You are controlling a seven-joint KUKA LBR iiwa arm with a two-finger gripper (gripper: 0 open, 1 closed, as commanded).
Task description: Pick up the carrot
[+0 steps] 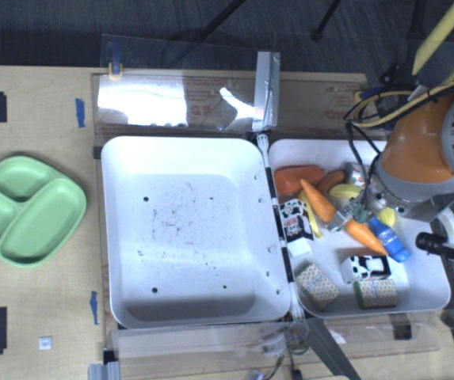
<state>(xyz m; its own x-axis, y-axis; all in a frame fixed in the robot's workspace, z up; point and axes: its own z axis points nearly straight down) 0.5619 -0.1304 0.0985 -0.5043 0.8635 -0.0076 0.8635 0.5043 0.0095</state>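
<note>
Carrot (318,200) lies in the right bin (436,295), pointed end toward the upper left, just beside a rounded orange-red item (294,176) at the bin's top left. A second orange piece (363,235) of similar shape lies lower right of it, touching a blue bottle-like object (389,240). Which of the two is the intended target is not certain; both are carrot-coloured.

Claw (345,214) sits low among the clutter, between the two orange pieces and just below a yellow item (343,192). Its state cannot be told: the tips are small and merge with surrounding objects, and nothing is plainly seen gripped.

Other contents noted: a black-and-white patterned block (294,216) at the bin's left wall, a second such block (368,266), and two speckled pieces (318,283) (377,293) along the bottom. The left bin (131,161) and a green divided plate (24,208) on the tabletop (44,93) are well apart from the work.

Risks, as judgement:
- Crowding: neighbours touching or near the target may be nudged or caught together with it.
- Tapered, smooth shape: a grip near the narrow end would likely slip.
- Ambiguity between the two orange pieces may lead to lifting the wrong one.
- A closure made in the gap between them would come away with nothing.
</note>
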